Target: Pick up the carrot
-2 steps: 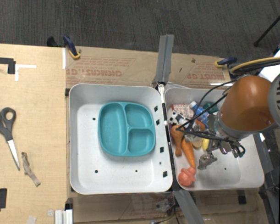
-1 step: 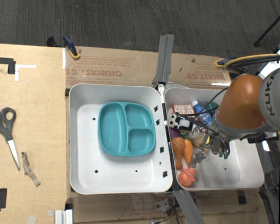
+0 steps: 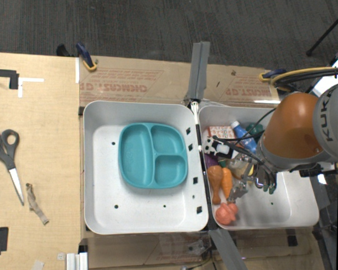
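The carrot [image 3: 227,182] is a short orange taper lying on end in the right bin [image 3: 299,216], at the bin's nine o'clock side. A brown lump [image 3: 214,177] touches it at nine o'clock; a pink ball [image 3: 227,213] sits at six. The gripper [image 3: 240,190] hangs just beside it at four o'clock; its opening I cannot tell.

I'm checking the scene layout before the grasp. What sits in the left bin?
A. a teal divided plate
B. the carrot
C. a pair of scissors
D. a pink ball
A: the teal divided plate lies in the left bin, while the carrot lies in the right bin.
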